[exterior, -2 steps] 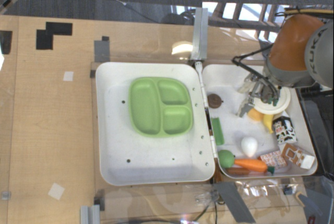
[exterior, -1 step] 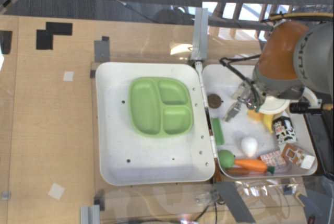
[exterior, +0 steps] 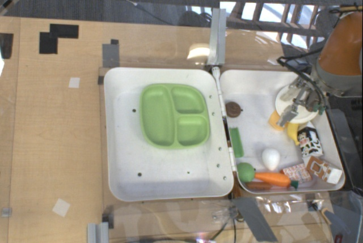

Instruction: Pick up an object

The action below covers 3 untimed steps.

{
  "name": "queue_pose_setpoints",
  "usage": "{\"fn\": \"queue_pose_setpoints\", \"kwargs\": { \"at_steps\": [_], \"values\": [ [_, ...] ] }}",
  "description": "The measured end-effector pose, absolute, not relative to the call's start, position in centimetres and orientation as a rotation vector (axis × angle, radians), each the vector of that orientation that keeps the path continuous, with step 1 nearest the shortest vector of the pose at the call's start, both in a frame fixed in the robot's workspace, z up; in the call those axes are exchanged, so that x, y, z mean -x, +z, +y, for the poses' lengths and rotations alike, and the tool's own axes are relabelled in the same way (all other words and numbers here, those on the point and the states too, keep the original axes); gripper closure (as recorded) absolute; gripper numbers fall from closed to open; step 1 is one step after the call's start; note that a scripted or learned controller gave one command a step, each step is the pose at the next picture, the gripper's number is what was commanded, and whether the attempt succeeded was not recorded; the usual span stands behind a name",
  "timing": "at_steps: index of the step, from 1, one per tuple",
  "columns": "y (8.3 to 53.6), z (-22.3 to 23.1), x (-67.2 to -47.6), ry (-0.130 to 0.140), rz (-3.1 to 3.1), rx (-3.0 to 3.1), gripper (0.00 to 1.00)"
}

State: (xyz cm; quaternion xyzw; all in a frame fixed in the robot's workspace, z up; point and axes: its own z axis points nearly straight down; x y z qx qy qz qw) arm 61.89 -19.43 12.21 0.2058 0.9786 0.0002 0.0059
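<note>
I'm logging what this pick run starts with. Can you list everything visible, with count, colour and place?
Shallow plastic bins: 2, white, side by side on the wooden bench.
Divided plastic plate: 1, light green, three compartments, middle of left bin.
Round disc: 1, brown, right bin near the divider.
Flat bar: 1, green, along right bin's left wall.
Egg-shaped object: 1, white, right bin centre.
Toy carrot: 1, orange with green top, right bin's near edge.
Round white plate: 1, right bin's far right.
Small printed cartons: several, mixed colours, right bin's near-right corner.
Pincer: 1, grey, over right bin, beside the white plate.
</note>
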Motion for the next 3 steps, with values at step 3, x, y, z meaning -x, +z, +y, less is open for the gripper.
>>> {"fn": "queue_pose_setpoints", "kwargs": {
  "at_steps": [3],
  "values": [
    [8.8,-17.7,-61.8,0.001,3.083,-0.546,0.00]
  ]
}}
